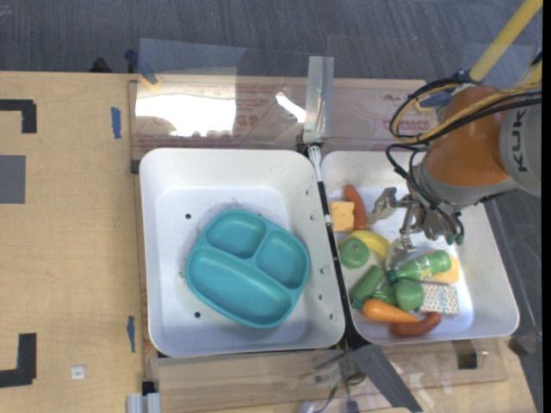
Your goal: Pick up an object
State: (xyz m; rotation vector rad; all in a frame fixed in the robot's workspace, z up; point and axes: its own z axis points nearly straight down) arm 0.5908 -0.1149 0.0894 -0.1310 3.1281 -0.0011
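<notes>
Now gripper [403,241] over toy food [398,275] in rt bin [498,275]; grip state unclear; far half bare.

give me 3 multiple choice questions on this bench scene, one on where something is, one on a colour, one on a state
1. Where does the divided plate lie?
A. in the left bin
B. in the right bin
C. on the wooden bench top

2. What colour is that plate?
A. red
B. teal
C. yellow

3. Where is the gripper?
A. over the left bin
B. over the wooden bench top at the far left
C. low over the toy food in the right bin

Key: 1 A, the plate sits inside the left bin. 2 B, its whole surface is teal. 3 C, the gripper hangs just above the pile of toy food in the right bin.
</notes>
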